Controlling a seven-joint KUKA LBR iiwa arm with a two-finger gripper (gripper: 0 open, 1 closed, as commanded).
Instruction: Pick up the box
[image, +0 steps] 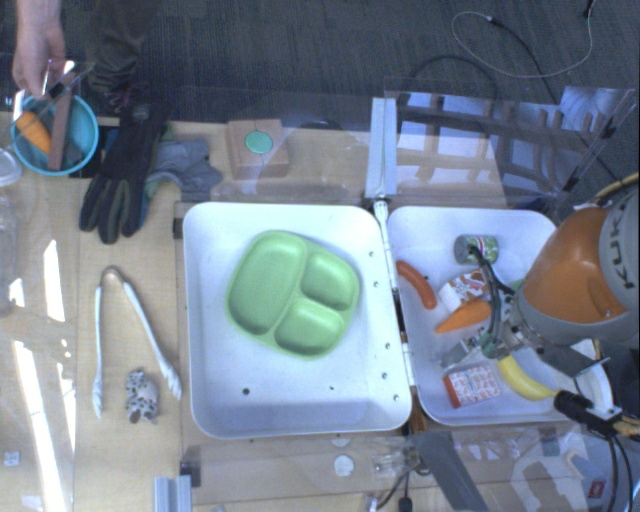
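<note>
Hand (492, 340) low in the right bin (430, 405), open or shut hard to tell. Box (472, 383) flat just at 7 o'clock of it, banana (524, 378) beside, carrot (463, 317) at 11 o'clock.

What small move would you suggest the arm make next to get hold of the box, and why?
Probably shift the gripper slightly toward the bench's near edge and lower it: the box lies flat in the right bin, just below the gripper and beside the banana, not yet between its fingers.

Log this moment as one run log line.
gripper: low in right bin, fingers unclear | box: lying beside banana, not held | left bin: green plate
</note>
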